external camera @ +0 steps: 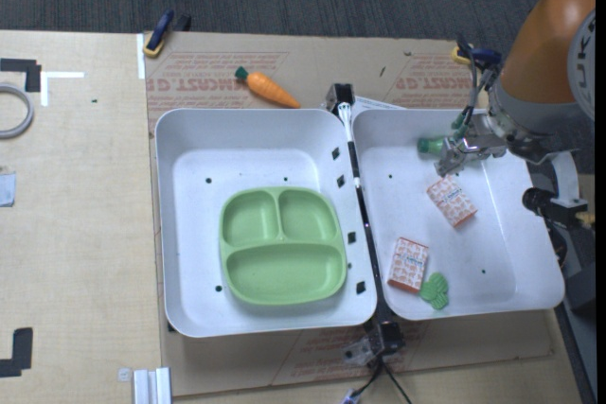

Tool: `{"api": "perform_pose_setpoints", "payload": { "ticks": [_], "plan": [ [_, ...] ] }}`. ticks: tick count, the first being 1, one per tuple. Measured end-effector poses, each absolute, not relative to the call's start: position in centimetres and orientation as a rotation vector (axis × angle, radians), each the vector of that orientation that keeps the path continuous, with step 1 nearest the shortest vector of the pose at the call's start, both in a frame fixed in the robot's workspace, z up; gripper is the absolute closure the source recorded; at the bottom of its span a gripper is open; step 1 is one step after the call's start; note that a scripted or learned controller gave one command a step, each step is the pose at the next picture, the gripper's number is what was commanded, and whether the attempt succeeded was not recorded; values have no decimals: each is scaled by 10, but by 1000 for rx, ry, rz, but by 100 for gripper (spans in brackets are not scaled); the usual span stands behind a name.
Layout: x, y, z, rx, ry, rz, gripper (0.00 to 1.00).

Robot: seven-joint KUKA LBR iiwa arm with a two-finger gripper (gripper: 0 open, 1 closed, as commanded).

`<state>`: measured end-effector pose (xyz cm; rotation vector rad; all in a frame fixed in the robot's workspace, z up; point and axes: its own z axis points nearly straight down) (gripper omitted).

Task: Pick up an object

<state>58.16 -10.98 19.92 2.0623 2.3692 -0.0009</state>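
My gripper hangs over the back of the right bin, reaching in from the right. A small teal object lies just to its left, close against it; whether they touch is unclear. A pink patterned box lies tilted just below the gripper, apart from it. A second box with orange edges rests near the bin's front left. A green leafy piece lies beside that box.
The left bin holds a green divided plate. A toy carrot lies on the cardboard behind the bins. A clip sits where the bins meet at the back. The arm's orange band fills the upper right.
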Motion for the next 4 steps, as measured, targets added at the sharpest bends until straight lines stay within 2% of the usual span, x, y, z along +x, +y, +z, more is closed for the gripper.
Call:
{"api": "perform_pose_setpoints", "payload": {
  "ticks": [1, 2, 3, 4],
  "plan": [
    [582, -110, 199, 2062, 2370, -1, 0],
    [570, -112, 97, 1767, 2588, 4, 0],
    [570, -112, 105, 1771, 2586, 3, 100],
    [538, -222, 92, 1932, 2476, -1, 100]
  ]
}}
